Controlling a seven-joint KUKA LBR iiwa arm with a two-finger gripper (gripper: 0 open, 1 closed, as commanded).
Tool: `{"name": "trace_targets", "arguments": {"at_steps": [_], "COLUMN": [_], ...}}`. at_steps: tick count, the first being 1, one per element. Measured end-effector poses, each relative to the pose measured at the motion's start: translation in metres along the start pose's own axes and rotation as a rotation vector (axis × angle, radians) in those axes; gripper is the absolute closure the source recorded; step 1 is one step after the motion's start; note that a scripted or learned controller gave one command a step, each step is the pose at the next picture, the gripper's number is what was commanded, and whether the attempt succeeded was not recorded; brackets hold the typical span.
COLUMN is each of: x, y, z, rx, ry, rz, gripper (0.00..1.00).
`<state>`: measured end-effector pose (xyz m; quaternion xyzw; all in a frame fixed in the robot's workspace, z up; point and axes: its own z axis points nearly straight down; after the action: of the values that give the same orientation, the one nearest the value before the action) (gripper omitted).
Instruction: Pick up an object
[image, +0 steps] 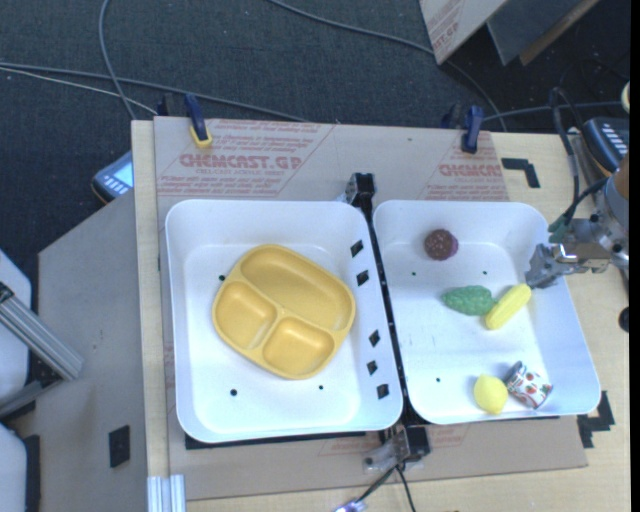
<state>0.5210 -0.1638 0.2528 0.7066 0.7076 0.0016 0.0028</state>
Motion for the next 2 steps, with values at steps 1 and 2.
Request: {"name": "trace_targets", "arguments": {"at_steps": [1,2], "x": [0.047,0.107], "y": [0.016,0.039], "z": [0.013,0.019], "rx": [0.008,0.004], "ry": [0.004,0.003], "rz": [-0.004,-0.006], "gripper": [1.0,1.0]}}
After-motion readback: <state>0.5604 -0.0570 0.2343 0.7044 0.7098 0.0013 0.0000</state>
